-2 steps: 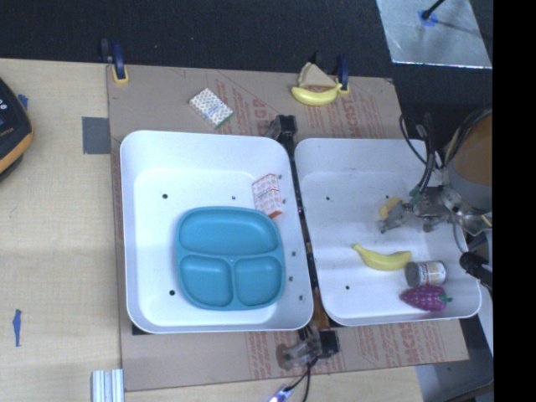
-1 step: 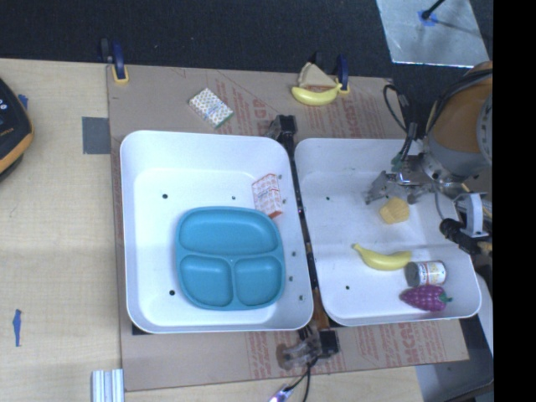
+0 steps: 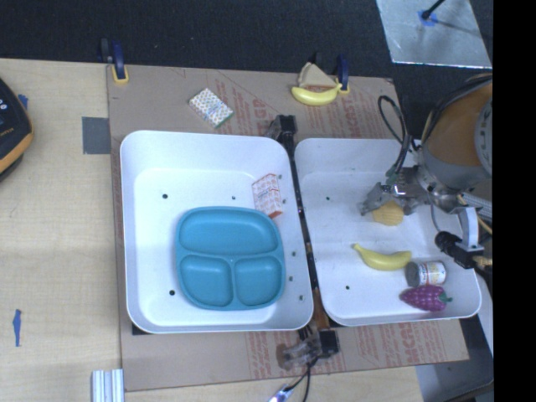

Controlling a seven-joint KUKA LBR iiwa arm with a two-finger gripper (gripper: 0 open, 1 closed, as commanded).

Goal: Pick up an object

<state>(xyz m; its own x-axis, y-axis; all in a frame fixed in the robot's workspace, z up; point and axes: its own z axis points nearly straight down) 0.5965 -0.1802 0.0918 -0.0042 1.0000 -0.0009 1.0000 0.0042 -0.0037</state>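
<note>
Gripper (image 3: 383, 201) down in right bin (image 3: 335, 166), near its upper middle. Finger state: cannot tell, metal parts too small and blurred. Arm (image 3: 456, 141) coming in from right, orange band above wrist.

Touching or just below-right of gripper: small tan lump (image 3: 389, 215), roundish. Whether gripped or merely beside: cannot tell.

Below gripper, apart from it: banana (image 3: 382, 257), lying flat, curved, yellow. Further below-right: small can (image 3: 427, 272) on its side, white label, just right of banana's end. Just under can: purple grapes (image 3: 424, 298), near bin's lower right corner.

Left of gripper, across bin divide: left bin (image 3: 142, 166). Inside, well left and slightly below gripper: blue tray (image 3: 229, 256), three compartments, flat on bin floor. Nearer gripper, at tray's upper right edge: small red-white packet (image 3: 268, 195), near bin's right wall.

Above gripper, outside bins on cardboard: second banana (image 3: 314, 95) with tan wedge (image 3: 316, 75) behind it, by blue clamp (image 3: 342, 72). Above-left, well apart: checkered packet (image 3: 210, 106) on cardboard. Far left at bench edge: black-yellow device (image 3: 12, 128), partly cut off.
</note>
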